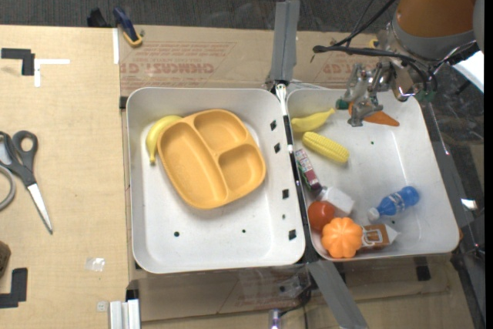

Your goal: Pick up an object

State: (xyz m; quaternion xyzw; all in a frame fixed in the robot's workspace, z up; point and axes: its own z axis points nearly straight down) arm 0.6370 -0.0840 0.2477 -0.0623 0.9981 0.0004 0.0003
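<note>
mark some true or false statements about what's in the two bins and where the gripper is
1. The yellow divided plate lies in the left bin. True.
2. The corn cob lies in the left bin. False: it lies in the right bin.
3. The gripper is over the right bin's far end, near the carrot. True.
4. The small pumpkin sits on the plate. False: it sits at the right bin's near edge.
5. A banana lies beside the plate. True.
</note>
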